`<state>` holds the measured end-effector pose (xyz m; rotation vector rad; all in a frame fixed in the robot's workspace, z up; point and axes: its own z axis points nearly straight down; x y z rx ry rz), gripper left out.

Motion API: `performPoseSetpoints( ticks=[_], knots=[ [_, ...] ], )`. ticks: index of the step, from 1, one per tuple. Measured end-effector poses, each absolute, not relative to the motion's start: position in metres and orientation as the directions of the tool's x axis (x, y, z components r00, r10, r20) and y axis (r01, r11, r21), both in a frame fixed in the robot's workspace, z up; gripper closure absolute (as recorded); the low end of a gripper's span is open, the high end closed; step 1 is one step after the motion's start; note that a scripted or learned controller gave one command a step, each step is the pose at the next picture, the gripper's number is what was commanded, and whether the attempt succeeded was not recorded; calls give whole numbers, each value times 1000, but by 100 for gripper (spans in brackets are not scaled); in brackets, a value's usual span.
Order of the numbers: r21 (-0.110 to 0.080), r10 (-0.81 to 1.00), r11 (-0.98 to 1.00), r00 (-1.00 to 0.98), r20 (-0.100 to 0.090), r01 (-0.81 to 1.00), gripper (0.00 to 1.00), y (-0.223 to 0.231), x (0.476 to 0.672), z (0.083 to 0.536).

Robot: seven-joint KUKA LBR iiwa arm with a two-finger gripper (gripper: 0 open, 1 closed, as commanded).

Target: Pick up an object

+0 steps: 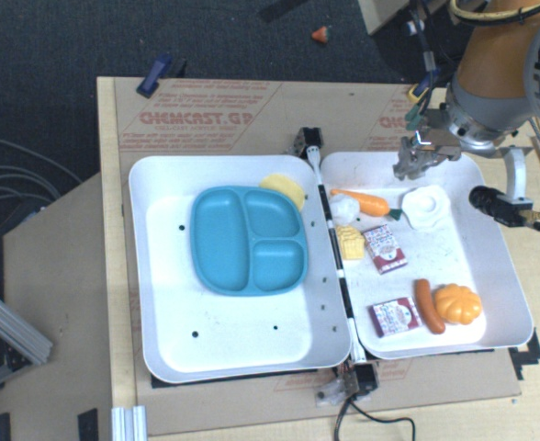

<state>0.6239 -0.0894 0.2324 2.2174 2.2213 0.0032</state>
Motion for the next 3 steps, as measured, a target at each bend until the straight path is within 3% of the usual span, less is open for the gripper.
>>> performPoseSetpoints(
  ticks=[1, 2, 3],
  knots=[
    [0, 1000, 1, -1, 0, 1000, 0, -90, 623, 231],
    [-4, 1000, -1, 1, 0, 1000, 0, -130, 647, 123],
    [1, 1000, 1, -1, -2, 1000, 0, -142, 667, 85]
  ],
)
